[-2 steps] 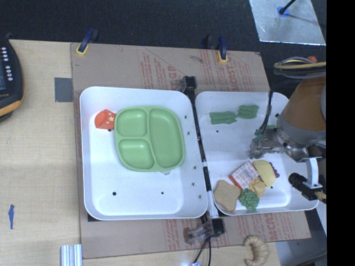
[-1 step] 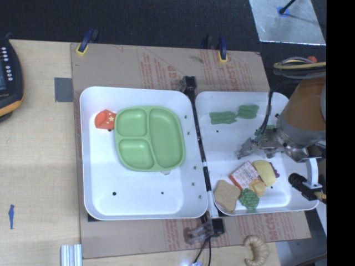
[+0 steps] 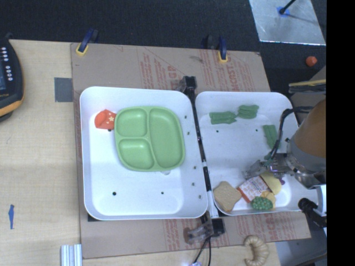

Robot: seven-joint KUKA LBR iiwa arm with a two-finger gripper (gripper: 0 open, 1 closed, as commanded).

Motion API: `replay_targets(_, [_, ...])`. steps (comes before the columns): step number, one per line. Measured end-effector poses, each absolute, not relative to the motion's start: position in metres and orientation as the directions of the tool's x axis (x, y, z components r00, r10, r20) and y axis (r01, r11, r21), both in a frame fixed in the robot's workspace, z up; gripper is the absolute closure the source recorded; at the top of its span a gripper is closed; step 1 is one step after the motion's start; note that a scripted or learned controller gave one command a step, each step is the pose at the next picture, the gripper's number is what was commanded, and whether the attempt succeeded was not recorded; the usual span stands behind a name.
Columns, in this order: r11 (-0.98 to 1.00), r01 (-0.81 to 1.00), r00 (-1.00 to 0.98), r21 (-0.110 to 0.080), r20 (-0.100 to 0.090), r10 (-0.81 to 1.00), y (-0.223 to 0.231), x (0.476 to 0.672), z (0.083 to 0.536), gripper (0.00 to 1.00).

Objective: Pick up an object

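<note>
Cardboard-topped bench (image 3: 166,65), right bin (image 3: 233,143), fingers (image 3: 265,169) blurred over packet (image 3: 254,188)

Bench (image 3: 39,165): pale wood grain, bearing a cardboard sheet (image 3: 166,65) printed in red.
Clamps: yellow-tipped one (image 3: 85,42) at the cardboard's far left corner, blue and yellow one (image 3: 222,50) at the far edge toward the right.
Grey tape patch (image 3: 63,89): on the bench, just left of the cardboard.
Handheld controller (image 3: 8,76): dark with orange trim, at the left edge.
Blue mark (image 3: 11,216): low on the bench at left.
Tan curled thing (image 3: 257,249): on the cardboard's near edge.
Orange ball (image 3: 312,61): on the dark floor at far right.
Grey floor sheet (image 3: 285,13): top right, a blue-tipped rod lying across it.
</note>
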State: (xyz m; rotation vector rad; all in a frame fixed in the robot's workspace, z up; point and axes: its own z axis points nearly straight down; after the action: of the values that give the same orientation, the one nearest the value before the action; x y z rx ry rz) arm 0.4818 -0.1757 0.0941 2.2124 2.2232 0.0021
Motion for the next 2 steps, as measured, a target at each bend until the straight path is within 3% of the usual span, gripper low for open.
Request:
replay_targets(1, [0.009, 1.000, -0.009, 0.010, -0.008, 1.000, -0.1777, 0.4852, 0.1063, 1.00])
replay_targets(2, [0.008, 1.000, -0.008, 0.009, -0.007, 1.000, -0.1772, 0.4848, 0.1055, 0.00])
